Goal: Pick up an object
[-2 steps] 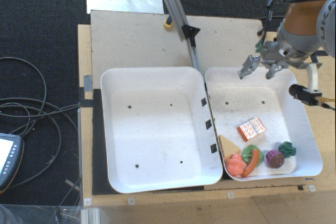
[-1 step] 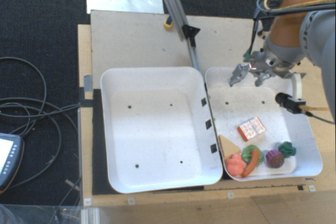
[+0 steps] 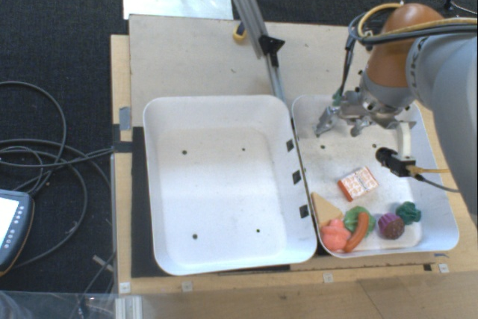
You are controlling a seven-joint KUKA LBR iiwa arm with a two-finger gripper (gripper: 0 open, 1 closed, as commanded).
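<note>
Looking down, you see the gripper (image 3: 341, 123) hanging over the upper part of the right bin (image 3: 441, 235), its two fingers spread apart with nothing between them. The toys lie well apart from it, toward 5 o'clock: an orange waffle block (image 3: 358, 183), a tan wedge (image 3: 324, 207), a pink piece (image 3: 335, 234), a carrot (image 3: 357, 230), a purple ball (image 3: 390, 225) and a green piece (image 3: 408, 212). The left bin (image 3: 216, 183) sits at 9 o'clock.
</note>
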